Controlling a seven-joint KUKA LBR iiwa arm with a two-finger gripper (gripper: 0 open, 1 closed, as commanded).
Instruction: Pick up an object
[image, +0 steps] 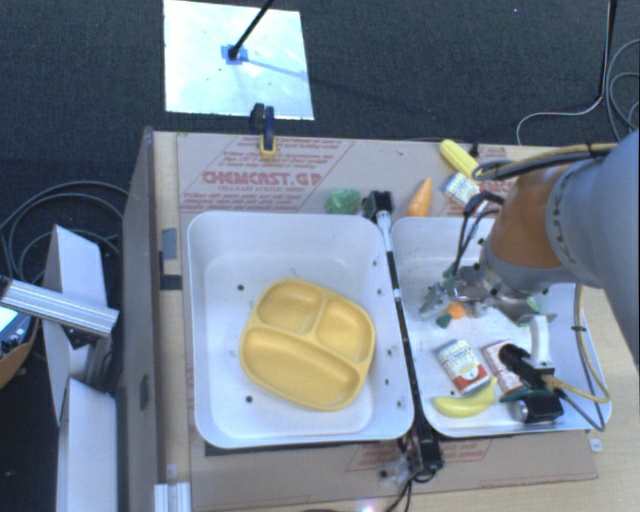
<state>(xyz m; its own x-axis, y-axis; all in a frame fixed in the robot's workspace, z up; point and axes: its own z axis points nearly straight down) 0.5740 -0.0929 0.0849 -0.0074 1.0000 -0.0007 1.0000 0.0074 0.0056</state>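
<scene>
My gripper (438, 300) is low in the right bin (420, 240), near its left-middle, with the grey arm and its orange band coming in from the right. A small orange piece (456, 311) lies right beside the gripper tip, and a tiny dark bit (441, 322) sits just below it. I cannot tell whether the orange piece is touched. Nearer the front of the same bin are a small juice carton (461, 362), a red and white packet (497, 358) and a yellow banana (466, 404).
The left bin (215, 300) holds a yellow divided plate (308, 343). Behind the bins on the cardboard lie a green toy (343, 201), an orange carrot (421, 197), a yellow object (459, 157) and a small box (462, 188). A black divider (395, 290) runs between the bins.
</scene>
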